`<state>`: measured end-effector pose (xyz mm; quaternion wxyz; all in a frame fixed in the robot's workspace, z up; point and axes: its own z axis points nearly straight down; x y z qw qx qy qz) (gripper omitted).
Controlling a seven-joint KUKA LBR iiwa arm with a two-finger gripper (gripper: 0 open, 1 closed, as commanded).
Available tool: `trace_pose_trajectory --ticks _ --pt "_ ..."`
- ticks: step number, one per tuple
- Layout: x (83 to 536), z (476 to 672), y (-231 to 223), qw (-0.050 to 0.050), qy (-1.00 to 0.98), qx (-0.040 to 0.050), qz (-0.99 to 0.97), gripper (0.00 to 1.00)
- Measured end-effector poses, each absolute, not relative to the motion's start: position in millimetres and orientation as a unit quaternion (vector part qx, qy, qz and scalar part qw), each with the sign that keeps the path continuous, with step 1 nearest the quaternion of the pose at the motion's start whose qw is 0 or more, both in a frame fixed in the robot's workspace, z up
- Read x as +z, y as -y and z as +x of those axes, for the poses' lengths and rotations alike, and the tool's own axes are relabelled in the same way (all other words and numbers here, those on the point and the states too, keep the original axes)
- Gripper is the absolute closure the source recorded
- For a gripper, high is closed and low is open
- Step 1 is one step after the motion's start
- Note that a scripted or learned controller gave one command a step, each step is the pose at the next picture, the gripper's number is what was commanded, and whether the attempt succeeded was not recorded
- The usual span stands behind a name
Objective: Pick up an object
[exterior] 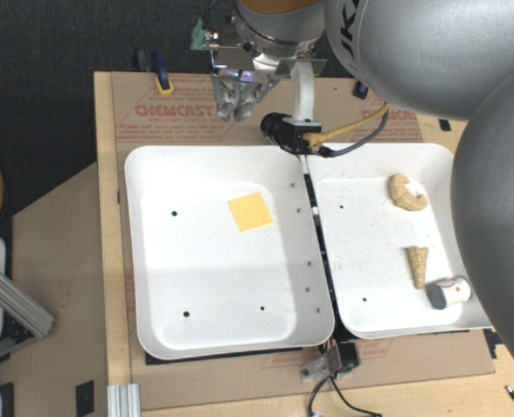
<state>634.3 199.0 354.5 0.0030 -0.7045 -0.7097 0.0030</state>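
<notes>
Yellow square (250, 211) left bin (153, 259); board (118, 146) reads "CHEMCAST".

Brown bench top (109, 233), two shallow white bins side by side, left bin (144, 259), right bin (370, 320)

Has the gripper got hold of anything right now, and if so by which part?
Nothing is held. The gripper is up past the far rim of the left bin, with nothing between its fingers. The yellow square lies flat in that bin.
</notes>
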Motion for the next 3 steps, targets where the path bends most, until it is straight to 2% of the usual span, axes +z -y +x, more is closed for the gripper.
trace_pose_trajectory --ticks 1,2,3 --pt "332.7 564.4 -171.9 0.003 0.706 0.0036 -0.708 1.0" --pt "492.5 551.7 -224.0 -0.004 0.709 -0.0092 -0.705 1.0" --pt "389.3 499.6 -190.8 0.003 0.706 0.0057 -0.708 1.0"
